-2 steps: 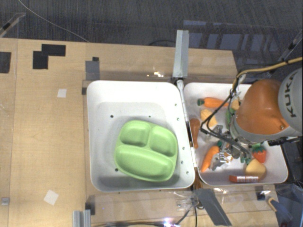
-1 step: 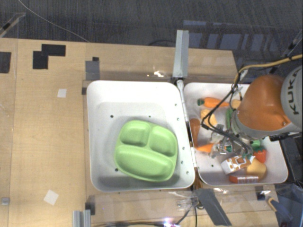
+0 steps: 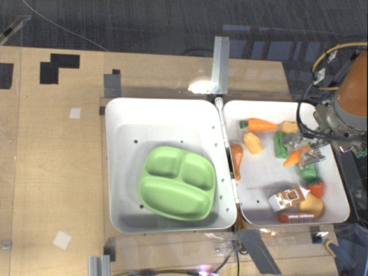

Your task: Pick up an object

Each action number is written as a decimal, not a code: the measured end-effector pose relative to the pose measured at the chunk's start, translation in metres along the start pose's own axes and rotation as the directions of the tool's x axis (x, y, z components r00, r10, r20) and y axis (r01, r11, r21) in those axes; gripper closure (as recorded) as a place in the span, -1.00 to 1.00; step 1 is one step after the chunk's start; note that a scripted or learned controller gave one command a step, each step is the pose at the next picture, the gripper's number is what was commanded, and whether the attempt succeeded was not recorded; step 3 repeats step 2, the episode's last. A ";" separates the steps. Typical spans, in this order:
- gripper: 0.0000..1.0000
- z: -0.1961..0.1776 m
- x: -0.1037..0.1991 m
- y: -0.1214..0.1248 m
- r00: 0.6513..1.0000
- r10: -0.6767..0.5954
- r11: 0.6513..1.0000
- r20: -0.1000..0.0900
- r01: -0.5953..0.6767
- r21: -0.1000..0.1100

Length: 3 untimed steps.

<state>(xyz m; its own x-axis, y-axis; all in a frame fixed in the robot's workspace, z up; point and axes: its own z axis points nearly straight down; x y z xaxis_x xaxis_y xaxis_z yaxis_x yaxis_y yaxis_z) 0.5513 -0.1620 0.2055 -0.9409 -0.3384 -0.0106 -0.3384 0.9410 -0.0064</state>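
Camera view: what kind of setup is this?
Likely a lab bench for robot picking trials: two white bins side by side, toy food such as a carrot in the right one, a green divided plate in the left.

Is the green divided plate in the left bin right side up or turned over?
Right side up. The green plate shows its three hollow compartments facing upward, and it lies flat on the floor of the left bin.
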 end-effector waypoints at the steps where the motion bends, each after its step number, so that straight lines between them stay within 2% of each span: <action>1: 1.00 0.109 -0.006 0.052 0.995 -0.102 0.995 0.000 0.102 -0.003; 2: 1.00 0.017 -0.002 0.145 0.997 -0.081 0.997 0.004 0.081 -0.004; 3: 1.00 0.017 -0.002 0.145 0.997 -0.081 0.997 0.004 0.081 -0.004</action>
